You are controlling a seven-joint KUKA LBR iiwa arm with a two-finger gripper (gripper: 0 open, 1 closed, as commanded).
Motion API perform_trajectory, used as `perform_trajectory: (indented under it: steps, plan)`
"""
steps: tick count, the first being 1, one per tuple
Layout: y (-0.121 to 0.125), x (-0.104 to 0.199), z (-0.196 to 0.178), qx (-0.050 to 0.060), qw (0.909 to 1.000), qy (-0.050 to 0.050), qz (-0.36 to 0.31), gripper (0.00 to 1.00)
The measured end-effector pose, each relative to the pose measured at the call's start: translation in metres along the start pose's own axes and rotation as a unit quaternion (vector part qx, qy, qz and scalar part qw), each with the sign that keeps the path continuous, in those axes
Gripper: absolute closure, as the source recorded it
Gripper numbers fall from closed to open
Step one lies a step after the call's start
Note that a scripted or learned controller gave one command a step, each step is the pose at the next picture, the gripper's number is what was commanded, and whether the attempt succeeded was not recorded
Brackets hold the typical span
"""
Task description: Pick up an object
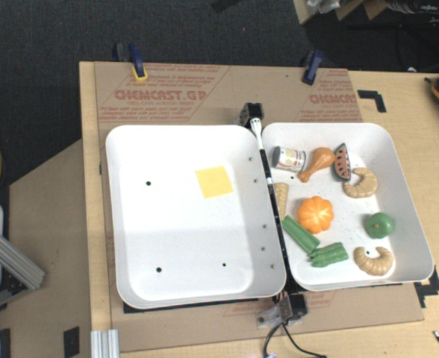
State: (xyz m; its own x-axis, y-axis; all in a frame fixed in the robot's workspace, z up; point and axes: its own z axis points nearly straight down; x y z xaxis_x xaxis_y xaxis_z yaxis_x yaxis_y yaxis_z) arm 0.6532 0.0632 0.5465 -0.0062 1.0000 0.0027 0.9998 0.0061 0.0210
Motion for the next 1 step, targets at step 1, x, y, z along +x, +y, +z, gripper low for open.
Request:
perform_trajectory:
  steps: [1]
  plan:
    - [-0.0519, 0.0324, 0.0097, 0.012, 0.9999, -0.001, 0.001, 1.0]
